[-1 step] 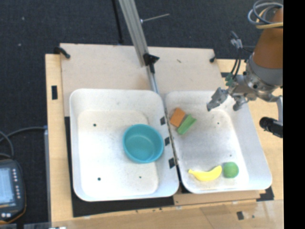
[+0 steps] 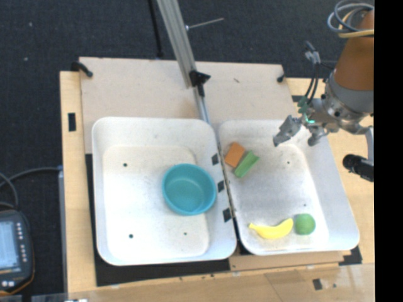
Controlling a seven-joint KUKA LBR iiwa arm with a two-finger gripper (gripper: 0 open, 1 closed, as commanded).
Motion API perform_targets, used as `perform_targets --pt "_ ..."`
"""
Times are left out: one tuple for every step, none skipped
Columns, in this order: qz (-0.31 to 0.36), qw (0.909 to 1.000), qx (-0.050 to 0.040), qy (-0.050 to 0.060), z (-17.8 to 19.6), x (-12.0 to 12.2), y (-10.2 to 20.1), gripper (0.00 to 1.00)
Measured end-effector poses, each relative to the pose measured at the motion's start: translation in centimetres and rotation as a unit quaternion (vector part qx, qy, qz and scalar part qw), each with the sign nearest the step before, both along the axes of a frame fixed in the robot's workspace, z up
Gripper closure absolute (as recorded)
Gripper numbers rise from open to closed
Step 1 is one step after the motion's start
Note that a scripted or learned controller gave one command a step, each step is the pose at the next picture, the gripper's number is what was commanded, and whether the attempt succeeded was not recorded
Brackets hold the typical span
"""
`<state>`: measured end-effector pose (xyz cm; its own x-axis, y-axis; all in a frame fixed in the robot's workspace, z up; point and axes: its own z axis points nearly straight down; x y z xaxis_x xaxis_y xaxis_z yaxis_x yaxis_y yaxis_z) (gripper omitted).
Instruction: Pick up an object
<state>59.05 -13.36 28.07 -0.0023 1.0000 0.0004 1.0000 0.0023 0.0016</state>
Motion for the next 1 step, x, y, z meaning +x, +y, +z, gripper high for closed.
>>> perform_targets --pt "-0.002 1.0000 -0.0013 0.002 -4.22 0.19 -0.13 0.00"
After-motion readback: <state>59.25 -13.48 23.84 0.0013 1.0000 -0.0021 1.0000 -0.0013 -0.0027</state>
